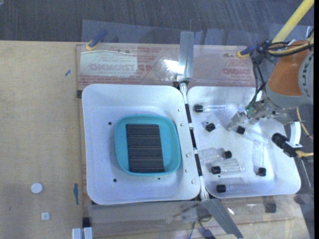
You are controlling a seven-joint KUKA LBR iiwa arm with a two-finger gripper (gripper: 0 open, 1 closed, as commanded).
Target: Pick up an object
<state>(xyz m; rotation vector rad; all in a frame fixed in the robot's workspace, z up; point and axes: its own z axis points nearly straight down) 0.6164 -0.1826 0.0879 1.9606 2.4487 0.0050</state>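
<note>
The right bin (284, 185) holds several clear vials with black caps. One vial (212, 107) lies near the bin's far left corner, and two more (219, 155) (228, 169) lie side by side near the middle. A single black cap (210, 127) sits by the left wall. My gripper (237, 122) reaches down into the far half of this bin from the right, under the grey wrist and orange band (288, 78). Its tip is just above and to the left of another black-capped vial (241, 130). I see nothing held in it.
The left bin (99, 133) contains a teal tray (119, 143) with a dark grey ridged block (144, 147) in it. A metal divider (192, 133) separates the bins. More vials lie at the right bin's near edge (222, 187) (260, 171). Cables (259, 78) hang by the wrist.
</note>
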